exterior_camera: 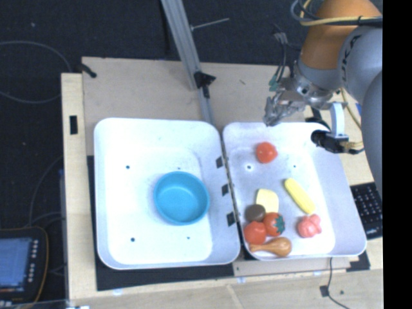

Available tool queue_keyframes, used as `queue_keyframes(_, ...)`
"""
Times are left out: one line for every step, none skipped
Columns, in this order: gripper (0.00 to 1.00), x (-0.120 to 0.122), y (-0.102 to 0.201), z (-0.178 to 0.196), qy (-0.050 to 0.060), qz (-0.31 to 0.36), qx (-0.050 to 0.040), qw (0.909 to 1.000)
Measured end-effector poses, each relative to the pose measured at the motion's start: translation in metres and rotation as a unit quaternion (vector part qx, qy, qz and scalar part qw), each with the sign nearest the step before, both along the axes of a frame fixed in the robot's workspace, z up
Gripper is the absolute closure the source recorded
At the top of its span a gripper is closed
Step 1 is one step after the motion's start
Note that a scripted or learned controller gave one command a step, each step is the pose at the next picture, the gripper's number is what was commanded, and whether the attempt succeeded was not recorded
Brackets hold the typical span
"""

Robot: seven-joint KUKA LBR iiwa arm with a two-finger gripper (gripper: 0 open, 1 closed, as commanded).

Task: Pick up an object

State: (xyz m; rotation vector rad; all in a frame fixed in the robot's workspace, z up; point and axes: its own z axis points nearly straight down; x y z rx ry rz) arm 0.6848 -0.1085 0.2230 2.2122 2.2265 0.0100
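The bench point(148, 89) is viewed from one fixed camera set above it, angled downward at a slant. Both white bins point(116, 140) are taken in from a moderate height, with the arm point(341, 37) seen at the right.

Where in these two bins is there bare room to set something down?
Left bin: bare floor all around the blue bowl. Right bin: a bare patch at its far end around the lone red tomato, below the end effector. Its near end is crowded with toy food.
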Motion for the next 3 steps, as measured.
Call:
queue_keyframes(1.0,0.001,-0.001,0.028,0.001,0.002,-0.0003,1.0)
queue_keyframes(1.0,-0.004,0.055,0.038,0.004,0.001,0.0003,1.0)
queue_keyframes(1.0,-0.015,0.108,0.024,0.005,0.001,-0.0007,1.0)
